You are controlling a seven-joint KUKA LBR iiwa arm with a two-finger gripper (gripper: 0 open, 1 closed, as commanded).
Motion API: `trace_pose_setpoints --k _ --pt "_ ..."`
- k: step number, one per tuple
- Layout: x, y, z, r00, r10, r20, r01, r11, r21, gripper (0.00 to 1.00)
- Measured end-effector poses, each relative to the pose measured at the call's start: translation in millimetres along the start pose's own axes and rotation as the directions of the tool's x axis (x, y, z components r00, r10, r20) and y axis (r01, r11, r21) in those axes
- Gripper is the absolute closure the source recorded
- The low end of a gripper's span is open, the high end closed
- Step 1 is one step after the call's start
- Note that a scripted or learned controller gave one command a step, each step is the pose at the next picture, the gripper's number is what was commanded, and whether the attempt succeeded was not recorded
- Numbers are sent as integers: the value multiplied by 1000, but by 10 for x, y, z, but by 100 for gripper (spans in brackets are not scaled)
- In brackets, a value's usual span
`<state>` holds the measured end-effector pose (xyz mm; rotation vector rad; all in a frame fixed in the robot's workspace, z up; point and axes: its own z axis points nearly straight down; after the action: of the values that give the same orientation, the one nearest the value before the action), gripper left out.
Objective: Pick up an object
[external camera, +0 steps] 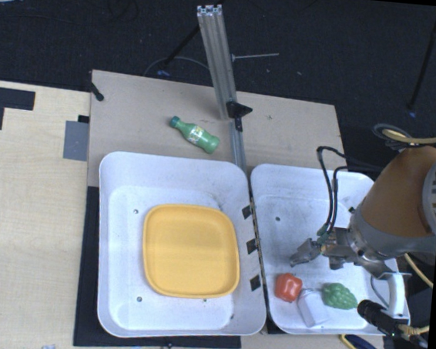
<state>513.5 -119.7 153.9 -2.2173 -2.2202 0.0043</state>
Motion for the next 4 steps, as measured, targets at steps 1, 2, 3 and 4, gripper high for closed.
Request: trace_pose_setpoints --k 1,2,3,4 --pt "-20 64 460 1000 0 0 0 1000 0 0" --pt "-19 66 622 1000 1 1 -1 1000 -5 0" --pt "-32 70 509 1000 4 1 -4 1000 -7 100" --pt "55 74 -59 1000 1 1 -1 1000 -8 100"
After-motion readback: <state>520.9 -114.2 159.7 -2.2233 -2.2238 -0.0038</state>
